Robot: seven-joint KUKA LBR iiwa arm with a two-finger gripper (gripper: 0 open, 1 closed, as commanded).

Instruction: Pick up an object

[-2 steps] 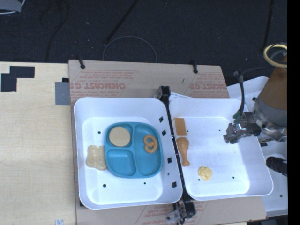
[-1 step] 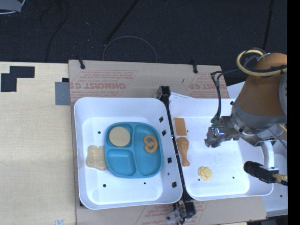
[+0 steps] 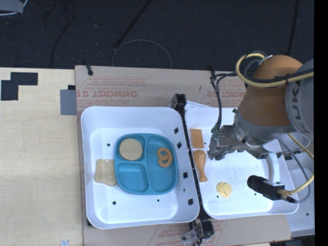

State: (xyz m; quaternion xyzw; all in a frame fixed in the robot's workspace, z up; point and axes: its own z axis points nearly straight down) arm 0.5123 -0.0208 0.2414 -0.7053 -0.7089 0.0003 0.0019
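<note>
overhead, two white bins point(image 3: 97, 137) on a cardboard-lined bench point(image 3: 128, 88); jaws point(image 3: 218, 146) state unclear.

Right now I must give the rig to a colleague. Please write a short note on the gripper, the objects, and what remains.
Gripper: low over the right bin, near its left side; nothing seen held.
Right bin: orange block, drumstick-shaped piece, small yellow lump.
Left bin: blue divided tray with round cracker and pretzel; pale piece beside it.
Done: nothing lifted. Left: grasp and raise one object.
</note>
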